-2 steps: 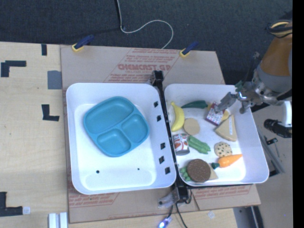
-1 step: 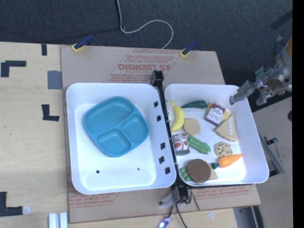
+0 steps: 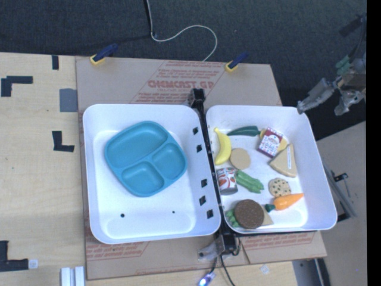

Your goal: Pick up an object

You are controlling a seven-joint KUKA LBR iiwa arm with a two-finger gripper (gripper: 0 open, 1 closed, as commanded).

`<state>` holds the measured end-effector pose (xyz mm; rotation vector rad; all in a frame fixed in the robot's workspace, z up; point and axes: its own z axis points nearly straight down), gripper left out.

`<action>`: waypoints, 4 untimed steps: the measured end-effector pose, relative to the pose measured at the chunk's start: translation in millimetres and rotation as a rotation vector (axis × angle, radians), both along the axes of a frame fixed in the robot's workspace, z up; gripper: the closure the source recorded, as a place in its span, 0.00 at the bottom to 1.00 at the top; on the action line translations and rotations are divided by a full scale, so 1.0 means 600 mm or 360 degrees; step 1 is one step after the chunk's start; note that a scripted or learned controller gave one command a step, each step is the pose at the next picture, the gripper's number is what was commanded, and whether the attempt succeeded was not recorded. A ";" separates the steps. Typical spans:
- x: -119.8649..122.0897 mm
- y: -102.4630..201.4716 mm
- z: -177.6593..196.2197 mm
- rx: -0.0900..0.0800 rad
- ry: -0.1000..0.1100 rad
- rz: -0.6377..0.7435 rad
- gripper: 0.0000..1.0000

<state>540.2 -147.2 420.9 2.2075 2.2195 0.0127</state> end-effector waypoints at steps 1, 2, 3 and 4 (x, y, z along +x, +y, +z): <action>0.000 -0.003 0.004 0.0000 0.0020 -0.0006 1.00; 0.000 -0.003 0.020 -0.0002 0.0022 -0.0005 1.00; 0.001 -0.003 0.037 -0.0003 0.0022 -0.0005 1.00; 0.002 -0.003 0.053 -0.0005 0.0021 -0.0005 1.00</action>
